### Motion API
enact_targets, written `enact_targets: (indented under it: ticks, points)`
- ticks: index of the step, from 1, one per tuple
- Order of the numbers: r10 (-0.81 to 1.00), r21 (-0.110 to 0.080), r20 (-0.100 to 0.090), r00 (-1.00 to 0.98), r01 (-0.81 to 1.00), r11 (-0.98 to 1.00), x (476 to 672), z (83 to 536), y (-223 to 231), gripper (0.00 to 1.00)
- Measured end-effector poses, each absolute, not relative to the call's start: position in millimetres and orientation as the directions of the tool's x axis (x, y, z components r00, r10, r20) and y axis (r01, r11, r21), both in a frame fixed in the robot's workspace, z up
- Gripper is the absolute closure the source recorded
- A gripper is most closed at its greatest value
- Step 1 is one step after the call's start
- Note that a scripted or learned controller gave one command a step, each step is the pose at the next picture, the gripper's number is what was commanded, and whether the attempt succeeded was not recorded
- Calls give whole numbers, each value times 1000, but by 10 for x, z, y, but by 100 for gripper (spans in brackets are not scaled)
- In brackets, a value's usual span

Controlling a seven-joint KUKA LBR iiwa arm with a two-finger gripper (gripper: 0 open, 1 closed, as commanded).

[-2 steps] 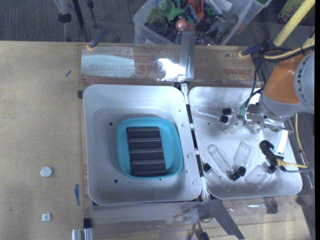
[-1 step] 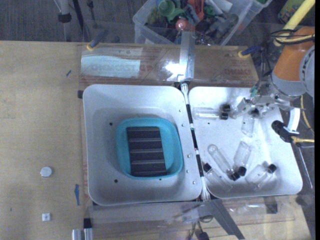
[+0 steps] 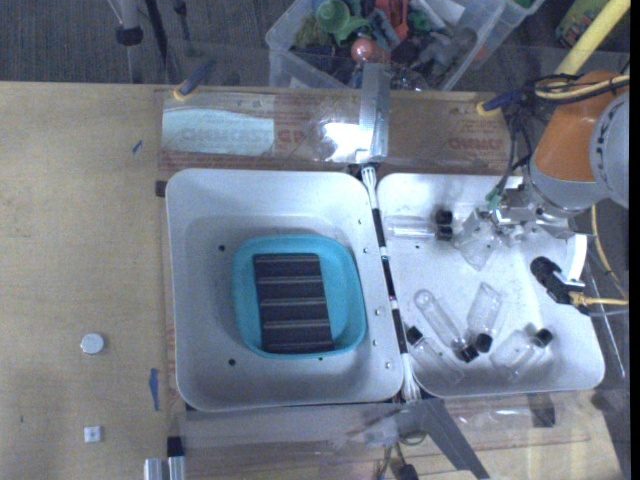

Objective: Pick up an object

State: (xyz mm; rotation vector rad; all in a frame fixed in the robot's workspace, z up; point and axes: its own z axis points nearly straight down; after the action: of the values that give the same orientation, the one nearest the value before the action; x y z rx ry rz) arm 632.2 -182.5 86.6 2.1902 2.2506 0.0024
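Note:
Several clear plastic bottles with black caps lie in the right bin [image 3: 580, 368]. One bottle [image 3: 412, 230] lies along the bin's far left side. Another bottle [image 3: 484, 308] and a third [image 3: 436, 318] lie near the middle, and more lie toward the front edge. My gripper [image 3: 497, 224] hangs low over the far right part of this bin. A clear bottle [image 3: 476, 248] lies right at its tip; whether it is gripped is unclear.
The left bin [image 3: 200, 218] holds a turquoise tray [image 3: 245, 278] with a dark ribbed insert [image 3: 292, 302]. A clear tote of colourful toys [image 3: 400, 18] stands behind the bins. A small grey disc [image 3: 92, 344] lies on the bench at left.

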Motion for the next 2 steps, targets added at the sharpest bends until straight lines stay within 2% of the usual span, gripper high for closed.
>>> enact_targets:
  ticks: [1, 2]
  points:
    - [1000, -14, -1, -26, 1000, 26, 6539, 854, -1796, 0]
    - [999, 7, -4, -34, 999, 34, 6112, 886, -1598, 0]
